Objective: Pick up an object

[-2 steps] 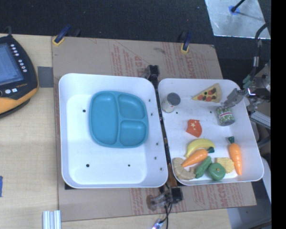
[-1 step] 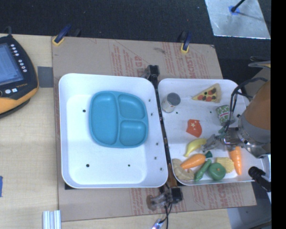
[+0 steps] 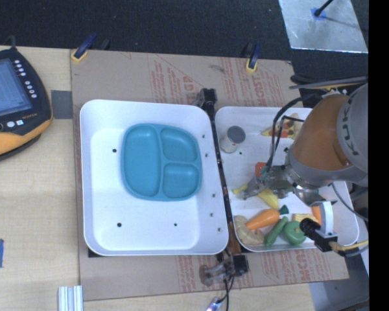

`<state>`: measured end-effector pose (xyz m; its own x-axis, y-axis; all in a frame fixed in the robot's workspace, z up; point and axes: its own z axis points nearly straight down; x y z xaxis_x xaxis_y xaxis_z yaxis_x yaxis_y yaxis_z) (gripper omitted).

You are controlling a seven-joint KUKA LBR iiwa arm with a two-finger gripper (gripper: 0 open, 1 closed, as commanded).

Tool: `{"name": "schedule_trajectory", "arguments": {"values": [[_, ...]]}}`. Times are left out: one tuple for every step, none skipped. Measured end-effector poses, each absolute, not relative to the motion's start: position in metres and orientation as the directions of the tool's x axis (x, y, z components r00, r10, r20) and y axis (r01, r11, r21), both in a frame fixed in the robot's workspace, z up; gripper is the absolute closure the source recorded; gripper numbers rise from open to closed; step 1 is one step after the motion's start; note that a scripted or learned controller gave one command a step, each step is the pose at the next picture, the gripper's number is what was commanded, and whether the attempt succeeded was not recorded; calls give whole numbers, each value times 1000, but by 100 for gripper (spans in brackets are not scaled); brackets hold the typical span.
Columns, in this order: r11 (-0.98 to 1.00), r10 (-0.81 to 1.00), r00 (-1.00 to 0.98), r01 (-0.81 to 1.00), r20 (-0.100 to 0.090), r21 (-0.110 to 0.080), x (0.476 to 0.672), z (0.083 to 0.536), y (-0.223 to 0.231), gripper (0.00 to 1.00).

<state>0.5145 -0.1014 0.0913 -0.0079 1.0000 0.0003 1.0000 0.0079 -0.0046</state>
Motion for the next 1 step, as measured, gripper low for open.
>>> {"name": "schedule_trajectory", "arguments": {"values": [[10, 1000, -10, 1000, -1, -7, 514, 101, -103, 100]]}}
